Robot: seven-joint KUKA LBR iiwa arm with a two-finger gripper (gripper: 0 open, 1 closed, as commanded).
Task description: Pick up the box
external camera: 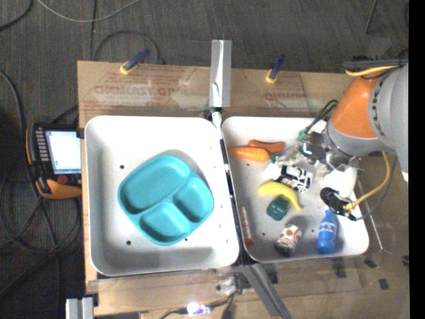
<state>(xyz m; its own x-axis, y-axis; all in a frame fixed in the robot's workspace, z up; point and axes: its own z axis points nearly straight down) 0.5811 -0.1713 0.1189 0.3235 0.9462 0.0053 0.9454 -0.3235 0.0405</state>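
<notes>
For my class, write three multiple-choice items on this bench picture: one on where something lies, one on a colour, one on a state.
1. Where does the divided tray lie?
A. In the left bin
B. In the right bin
C. On the floor

2. What colour is the bottle near the right bin's front edge?
A. Red
B. Blue
C. Yellow

3. How does the banana lie in relation to the green block?
A. In another bin
B. Right next to it, just above it in the picture
C. At the bin's far corner from it

Answers: 1 A, the turquoise tray sits in the left bin. 2 B, the bottle is plainly blue. 3 B, both lie in the right bin, the yellow banana curving just over the green block.
</notes>
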